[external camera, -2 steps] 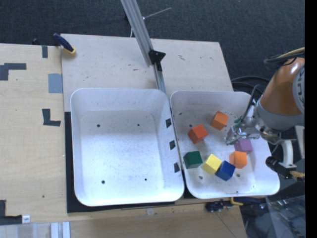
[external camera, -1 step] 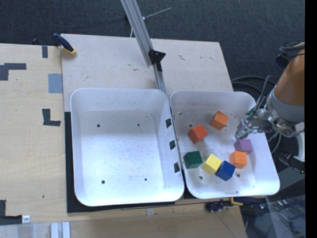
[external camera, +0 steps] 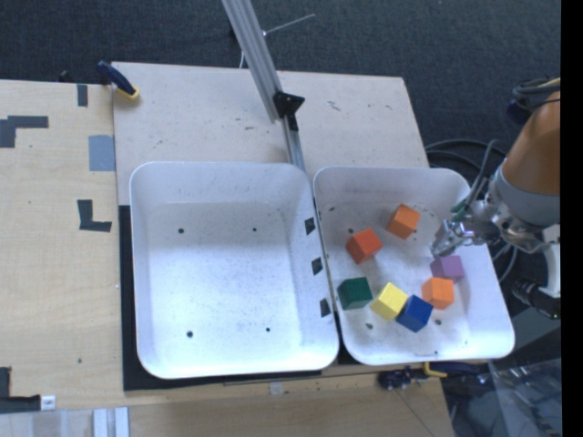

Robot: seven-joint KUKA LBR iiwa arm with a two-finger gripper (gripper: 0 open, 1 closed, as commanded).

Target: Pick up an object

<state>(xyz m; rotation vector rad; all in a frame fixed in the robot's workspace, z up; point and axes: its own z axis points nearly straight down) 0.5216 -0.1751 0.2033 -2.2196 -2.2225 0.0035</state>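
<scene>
Several small blocks lie in the right bin (external camera: 364, 189). Two orange blocks (external camera: 404, 219) (external camera: 438, 291), a red-orange block (external camera: 364, 244), a green block (external camera: 355, 291), a yellow block (external camera: 391, 299), a blue block (external camera: 415, 312) and a purple block (external camera: 447, 266) are spread across its floor. My gripper (external camera: 449, 237) hangs low at the bin's right side, just above the purple block and right of the upper orange block. No block shows between its fingers.
The left bin (external camera: 146, 189) stands beside the right one. A grey metal rail (external camera: 260, 53) runs slantwise from the top to the bins' shared edge. A blue and yellow tool (external camera: 118, 79) lies at the bench's back left. Cables trail at the right.
</scene>
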